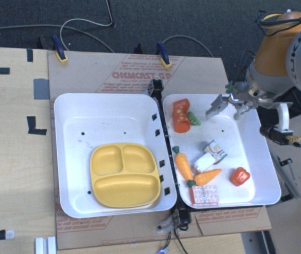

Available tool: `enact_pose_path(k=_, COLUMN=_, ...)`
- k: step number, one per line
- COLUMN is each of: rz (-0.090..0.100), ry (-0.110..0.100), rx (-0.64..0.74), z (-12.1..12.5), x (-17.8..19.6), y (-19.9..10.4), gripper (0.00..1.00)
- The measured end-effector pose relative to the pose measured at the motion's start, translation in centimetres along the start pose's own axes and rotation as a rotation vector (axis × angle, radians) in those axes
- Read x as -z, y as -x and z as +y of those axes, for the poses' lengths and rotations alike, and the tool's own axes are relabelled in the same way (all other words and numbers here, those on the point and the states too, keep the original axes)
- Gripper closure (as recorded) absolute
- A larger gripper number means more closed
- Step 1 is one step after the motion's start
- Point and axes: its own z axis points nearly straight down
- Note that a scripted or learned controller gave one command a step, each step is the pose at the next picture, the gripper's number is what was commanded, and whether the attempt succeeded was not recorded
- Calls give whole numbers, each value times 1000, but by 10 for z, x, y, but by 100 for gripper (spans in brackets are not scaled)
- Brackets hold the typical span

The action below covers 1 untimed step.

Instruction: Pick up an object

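Observation:
My gripper hangs over the far right part of the right bin, its two fingers spread apart with nothing between them. Below it in that bin lie a red strawberry-like piece with a green stem, two orange carrots, a small white carton, a red pepper-like piece and a red-and-white packet. The gripper is up and to the right of these, touching none.
The left bin holds a yellow divided plate. Black clips join the two bins along the middle. Blue clamps and cables sit at the far edge of the cardboard.

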Motion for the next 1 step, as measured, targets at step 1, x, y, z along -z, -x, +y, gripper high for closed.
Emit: enact_pose_path(k=1, rz=0, ry=-1, rx=1, z=26, x=-63, y=-32, gripper=0)
